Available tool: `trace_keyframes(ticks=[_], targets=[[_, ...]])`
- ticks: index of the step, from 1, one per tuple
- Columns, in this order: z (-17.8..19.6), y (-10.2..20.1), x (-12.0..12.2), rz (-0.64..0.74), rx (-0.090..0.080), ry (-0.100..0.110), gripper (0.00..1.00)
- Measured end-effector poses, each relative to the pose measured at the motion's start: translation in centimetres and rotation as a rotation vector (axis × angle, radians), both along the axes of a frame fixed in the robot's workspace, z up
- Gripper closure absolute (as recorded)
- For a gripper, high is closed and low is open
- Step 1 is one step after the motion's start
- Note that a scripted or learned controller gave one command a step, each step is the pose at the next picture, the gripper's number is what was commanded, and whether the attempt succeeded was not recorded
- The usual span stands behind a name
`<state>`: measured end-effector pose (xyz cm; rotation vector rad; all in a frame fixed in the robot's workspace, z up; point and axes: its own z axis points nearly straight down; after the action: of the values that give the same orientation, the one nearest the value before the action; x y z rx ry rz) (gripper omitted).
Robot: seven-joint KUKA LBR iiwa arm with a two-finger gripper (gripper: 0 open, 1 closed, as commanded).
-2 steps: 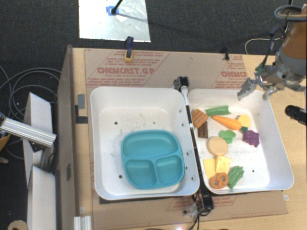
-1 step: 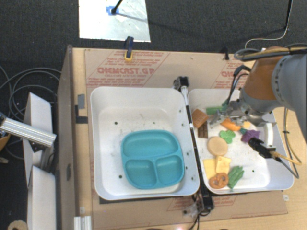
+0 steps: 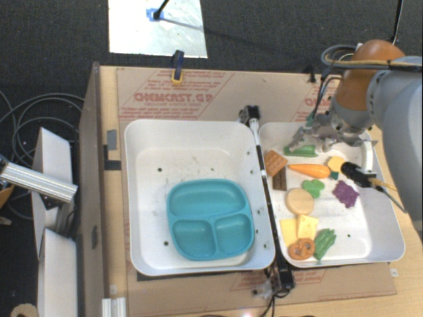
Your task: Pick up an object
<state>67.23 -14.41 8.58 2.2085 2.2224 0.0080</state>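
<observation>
— Two white bins sit side by side on the cardboard-topped bench: smooth, shallow plastic with rounded corners. The left bin holds a teal tray, glossy, moulded into three compartments.

— And the right bin?

— Toy food, mostly smooth plastic. An orange carrot, tapered, lies near the middle; a knobbly purple grape bunch is to its right; a round tan cookie is below it, beside a small green lump. Two yellow cheese blocks, a speckled pizza piece and ridged green beans fill the near end. A waffle-textured brown square leans by the divider.

— Where's the gripper?

— The gripper is low at the bin's far end, just above a green pepper. Whether its jaws are spread or pinching, I cannot tell.
</observation>
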Motion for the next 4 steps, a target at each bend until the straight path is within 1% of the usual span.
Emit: trace_keyframes(ticks=[1,2,3,4], targets=[[1.5,-2.1,-0.3,-0.006,0.001,0.005,0.0],[-0.3,0.4,-9.3,-0.007,0.005,0.017,0.0],[-0.1,2.7,-12.0,-0.006,0.004,0.011,0.0],[0.9,1.9,-3.0,0.001,-0.002,0.0,0.0]])
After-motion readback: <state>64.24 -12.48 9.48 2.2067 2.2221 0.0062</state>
